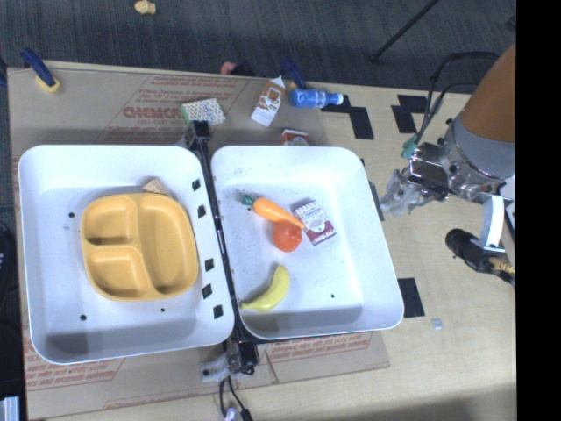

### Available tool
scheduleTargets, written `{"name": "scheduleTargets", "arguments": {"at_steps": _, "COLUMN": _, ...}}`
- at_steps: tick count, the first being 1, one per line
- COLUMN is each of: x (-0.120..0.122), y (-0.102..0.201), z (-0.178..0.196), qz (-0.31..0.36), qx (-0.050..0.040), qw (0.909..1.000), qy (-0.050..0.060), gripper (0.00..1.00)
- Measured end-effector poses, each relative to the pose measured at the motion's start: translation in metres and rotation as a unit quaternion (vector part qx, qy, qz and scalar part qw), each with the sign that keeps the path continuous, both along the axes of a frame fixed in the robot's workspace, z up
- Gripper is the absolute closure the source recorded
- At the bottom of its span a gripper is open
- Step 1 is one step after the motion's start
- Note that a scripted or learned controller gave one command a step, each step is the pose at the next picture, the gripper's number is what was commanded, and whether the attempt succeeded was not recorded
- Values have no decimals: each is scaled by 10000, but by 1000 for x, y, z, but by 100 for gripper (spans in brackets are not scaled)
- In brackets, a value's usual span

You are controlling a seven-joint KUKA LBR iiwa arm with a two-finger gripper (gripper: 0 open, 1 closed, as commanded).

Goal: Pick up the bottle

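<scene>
The bottle (316, 99) is small and blue with a pale cap, and it lies on its side on the bench behind the right bin (372, 235), outside both bins. My gripper (401, 196) hovers over the bench just right of the right bin's right rim. It is well forward and to the right of the bottle, and nothing shows in it.
The right bin holds a carrot (272, 209), a red-orange round piece (287, 237), a maroon packet (314, 220) and a banana (270, 289). A yellow divided plate (138, 244) lies in the left bin. A small carton (267, 103) and a green packet (203, 110) lie near the bottle.
</scene>
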State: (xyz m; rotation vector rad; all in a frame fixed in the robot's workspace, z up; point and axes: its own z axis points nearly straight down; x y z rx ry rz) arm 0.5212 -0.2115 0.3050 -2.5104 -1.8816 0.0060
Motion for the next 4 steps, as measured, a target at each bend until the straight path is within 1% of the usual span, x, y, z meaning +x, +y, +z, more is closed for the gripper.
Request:
{"name": "scheduleTargets", "arguments": {"at_steps": 1, "x": -45, "y": 12, "z": -8, "qz": -1793, "qx": -2, "qw": 9838, "qy": 6, "gripper": 100}}
{"name": "scheduleTargets", "arguments": {"at_steps": 2, "x": -45, "y": 22, "z": -38, "qz": -1408, "qx": -5, "qw": 9900, "qy": 0, "gripper": 100}}
{"name": "scheduleTargets", "arguments": {"at_steps": 3, "x": -45, "y": 8, "z": -75, "qz": -846, "qx": 2, "qw": 9964, "qy": 2, "gripper": 100}}
{"name": "scheduleTargets", "arguments": {"at_steps": 4, "x": -45, "y": 32, "z": -121, "qz": -348, "qx": 2, "qw": 9994, "qy": -2, "gripper": 100}}
